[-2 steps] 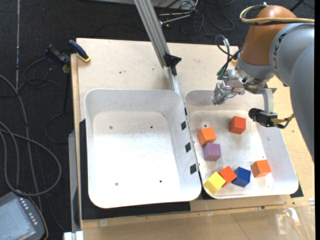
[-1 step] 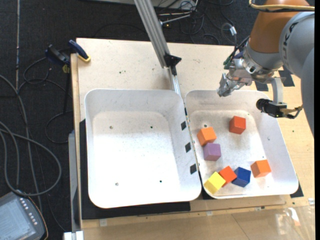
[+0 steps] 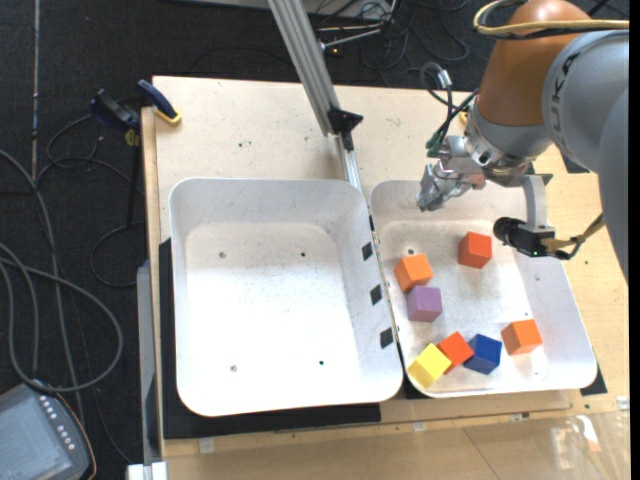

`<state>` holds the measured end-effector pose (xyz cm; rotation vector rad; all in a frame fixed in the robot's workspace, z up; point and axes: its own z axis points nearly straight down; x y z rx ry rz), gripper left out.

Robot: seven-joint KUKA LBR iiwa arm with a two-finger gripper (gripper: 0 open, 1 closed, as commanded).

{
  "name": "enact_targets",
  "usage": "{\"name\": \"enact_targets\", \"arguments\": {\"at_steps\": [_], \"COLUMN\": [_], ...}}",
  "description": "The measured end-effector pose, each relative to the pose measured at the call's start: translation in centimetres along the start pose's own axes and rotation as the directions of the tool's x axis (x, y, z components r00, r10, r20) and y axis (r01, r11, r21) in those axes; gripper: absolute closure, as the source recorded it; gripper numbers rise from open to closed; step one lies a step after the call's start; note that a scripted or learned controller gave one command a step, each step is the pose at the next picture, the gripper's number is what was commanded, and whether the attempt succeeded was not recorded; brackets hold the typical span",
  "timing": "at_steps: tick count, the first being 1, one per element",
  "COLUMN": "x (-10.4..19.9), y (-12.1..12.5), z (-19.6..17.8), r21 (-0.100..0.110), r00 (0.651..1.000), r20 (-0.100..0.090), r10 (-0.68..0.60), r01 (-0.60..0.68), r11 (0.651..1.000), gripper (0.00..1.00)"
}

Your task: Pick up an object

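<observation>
Cubes, all in the right bin (image 3: 560, 298), 7 total: red cube (image 3: 475, 249) nearest the bin's far edge, face-up and slightly turned; 1 orange cube (image 3: 413, 270) toward the bin's left wall, w/ the purple cube (image 3: 424, 303) just beside it on the near side, close enough that they may touch. Near edge of the bin: yellow cube (image 3: 430, 364) at the near-left corner, small orange-red cube (image 3: 456, 347) touching it, blue cube (image 3: 484, 353) touching that one, so 3 in a row. Another orange cube (image 3: 521, 336) sits apart toward the near-right corner. By colour: 1 red, 2 orange, 1 orange-red, 1 purple, 1 yellow, 1 blue. All look like plain matte blocks, approx. same size, none stacked.

Gripper (image 3: 432, 196) hangs over the bin's far-left corner, tips pointing down and a bit left, above the rim, well apart from every cube. Nothing between its fingers. Whether the fingers are spread or closed: cannot tell, they're too small and dark at this angle.

Arm (image 3: 560, 78) comes in from the right, orange band above the wrist, grey link running off the right edge, wrist bent down toward the bin. Cables loop around the wrist.

Left bin (image 3: 200, 218) lies beside the right one, walls touching along the middle. Both rest on the bench (image 3: 250, 118). 1 metal pole (image 3: 305, 48) slants across the bench's far edge down to the seam between the bins. 1 blue-yellow clamp (image 3: 150, 103) at the bench's far-left corner.
</observation>
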<state>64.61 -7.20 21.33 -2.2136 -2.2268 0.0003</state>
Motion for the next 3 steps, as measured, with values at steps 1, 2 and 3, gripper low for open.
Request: {"name": "enact_targets", "arguments": {"at_steps": [1,2,3], "x": [4.9,10.1,13.7], "y": [-2.3,-5.9,-8.9], "z": [-1.5,-2.0,-2.6], "r21": [-0.001,0.001,0.001], "r00": [1.0,1.0,1.0], "r20": [-0.001,-0.001,-0.001], "r10": [-0.002,-0.003,-0.001], "r01": [0.002,0.003,0.001], "r11": [1.0,1.0,1.0], "gripper": [1.0,1.0,1.0]}}
